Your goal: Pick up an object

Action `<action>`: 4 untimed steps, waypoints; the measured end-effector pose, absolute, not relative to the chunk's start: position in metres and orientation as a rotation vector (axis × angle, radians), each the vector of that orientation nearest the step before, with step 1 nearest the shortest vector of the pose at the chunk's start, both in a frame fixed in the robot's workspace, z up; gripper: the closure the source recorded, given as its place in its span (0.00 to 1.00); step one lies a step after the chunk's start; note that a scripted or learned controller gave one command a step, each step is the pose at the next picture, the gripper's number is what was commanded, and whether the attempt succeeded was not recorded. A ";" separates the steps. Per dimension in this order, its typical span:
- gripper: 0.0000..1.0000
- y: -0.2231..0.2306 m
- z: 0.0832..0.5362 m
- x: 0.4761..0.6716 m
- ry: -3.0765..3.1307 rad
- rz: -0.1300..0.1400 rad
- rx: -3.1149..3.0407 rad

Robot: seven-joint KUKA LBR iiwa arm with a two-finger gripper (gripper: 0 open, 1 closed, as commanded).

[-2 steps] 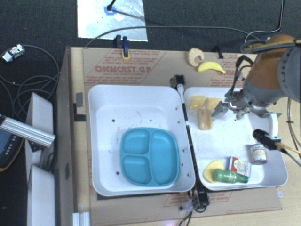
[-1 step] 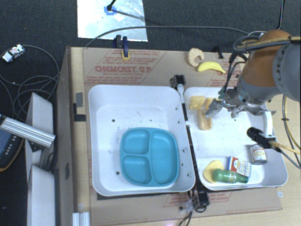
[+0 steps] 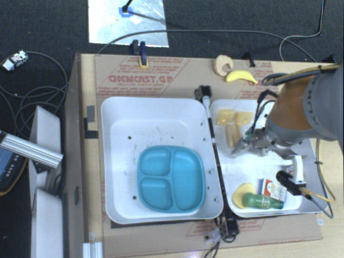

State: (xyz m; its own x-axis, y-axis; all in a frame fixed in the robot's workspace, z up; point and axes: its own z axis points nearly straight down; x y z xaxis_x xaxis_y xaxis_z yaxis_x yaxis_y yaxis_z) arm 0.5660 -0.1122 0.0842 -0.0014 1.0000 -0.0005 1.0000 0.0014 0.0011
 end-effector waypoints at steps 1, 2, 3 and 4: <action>0.00 -0.122 0.085 0.643 2.223 0.003 2.215; 1.00 -0.122 0.096 0.643 2.228 0.000 2.214; 1.00 -0.161 0.139 0.615 2.220 0.002 2.217; 0.00 -0.161 0.139 0.614 2.222 0.002 2.217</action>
State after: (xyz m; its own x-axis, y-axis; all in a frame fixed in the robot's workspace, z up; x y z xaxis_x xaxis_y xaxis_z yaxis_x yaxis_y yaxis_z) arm 0.6144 -0.1606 0.1387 -0.0021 1.0000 -0.0013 1.0000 0.0021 0.0028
